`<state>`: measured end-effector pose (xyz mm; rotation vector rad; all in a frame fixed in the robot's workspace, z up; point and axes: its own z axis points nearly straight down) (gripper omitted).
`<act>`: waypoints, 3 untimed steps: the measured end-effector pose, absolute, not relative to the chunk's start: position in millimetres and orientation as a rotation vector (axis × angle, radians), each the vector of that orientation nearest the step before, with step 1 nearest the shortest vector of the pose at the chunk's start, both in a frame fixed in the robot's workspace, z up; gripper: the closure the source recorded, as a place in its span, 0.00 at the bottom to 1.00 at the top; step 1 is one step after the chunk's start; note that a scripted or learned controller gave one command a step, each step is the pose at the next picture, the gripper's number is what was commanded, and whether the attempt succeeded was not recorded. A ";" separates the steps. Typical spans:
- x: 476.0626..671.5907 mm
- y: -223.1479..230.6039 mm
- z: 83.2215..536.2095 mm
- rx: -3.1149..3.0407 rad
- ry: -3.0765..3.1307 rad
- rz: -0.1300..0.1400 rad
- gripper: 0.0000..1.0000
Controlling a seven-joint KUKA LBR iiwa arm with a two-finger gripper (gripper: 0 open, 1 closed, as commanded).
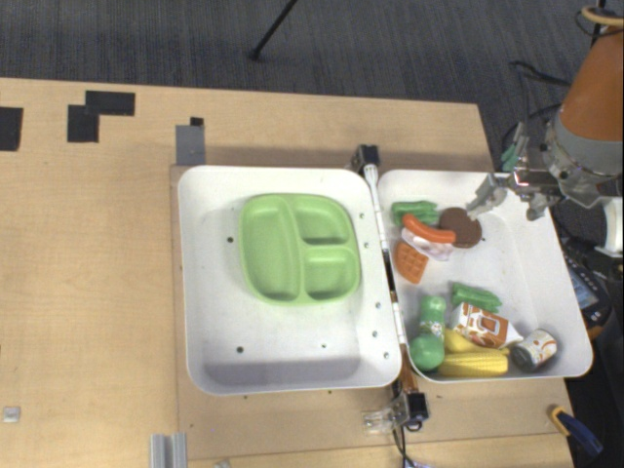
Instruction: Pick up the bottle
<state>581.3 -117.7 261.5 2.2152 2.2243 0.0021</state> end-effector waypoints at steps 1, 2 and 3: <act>513.9 -114.4 198.1 2.453 1.962 0.001 0.00; 486.7 -47.9 183.9 2.516 1.884 0.000 0.00; 492.0 -87.1 109.9 2.766 1.481 0.022 0.00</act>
